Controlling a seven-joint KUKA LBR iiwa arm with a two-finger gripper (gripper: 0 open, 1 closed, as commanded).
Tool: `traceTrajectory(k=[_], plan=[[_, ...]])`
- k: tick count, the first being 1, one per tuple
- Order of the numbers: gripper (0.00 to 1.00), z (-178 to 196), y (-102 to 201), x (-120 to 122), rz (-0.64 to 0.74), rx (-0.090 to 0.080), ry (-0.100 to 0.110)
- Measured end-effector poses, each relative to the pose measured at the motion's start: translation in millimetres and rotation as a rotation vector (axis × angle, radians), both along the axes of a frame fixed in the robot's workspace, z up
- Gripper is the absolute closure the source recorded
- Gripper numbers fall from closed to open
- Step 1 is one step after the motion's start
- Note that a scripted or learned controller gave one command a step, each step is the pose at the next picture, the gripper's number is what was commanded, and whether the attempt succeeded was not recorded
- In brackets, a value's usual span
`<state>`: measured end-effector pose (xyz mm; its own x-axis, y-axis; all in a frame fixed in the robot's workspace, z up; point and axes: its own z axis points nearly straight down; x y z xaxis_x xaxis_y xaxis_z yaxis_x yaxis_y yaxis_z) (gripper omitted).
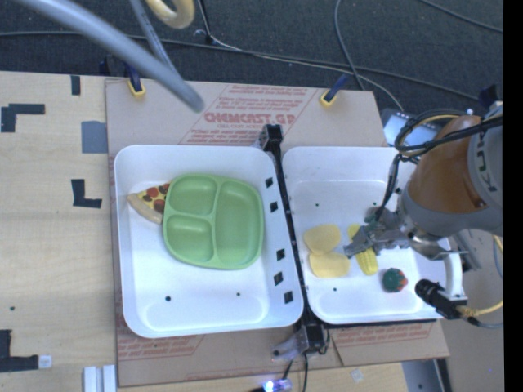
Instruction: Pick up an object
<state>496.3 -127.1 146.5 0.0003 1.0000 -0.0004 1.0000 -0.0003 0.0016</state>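
In the right bin (343,166) lie two pale yellow chip-like pieces (324,250), a yellow corn cob (365,257) and a small green and red ball (395,279). My gripper (365,239) reaches down from the right, low over the corn cob and just right of the yellow pieces. The arm's grey and orange wrist (445,178) hangs over the bin's right side. The fingertips blend into the corn cob, so contact is unclear.
The left bin (139,300) holds a green divided plate (214,220) with a pizza slice (149,202) tucked at its left edge. A black divider (282,227) runs between the bins. Cables trail behind the bench and beside the arm.
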Motion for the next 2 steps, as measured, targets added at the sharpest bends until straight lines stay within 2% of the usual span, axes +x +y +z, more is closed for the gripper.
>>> traceTrajectory(k=[2], plan=[[1.0,75,7,-1,0.002,0.0,-0.001]])
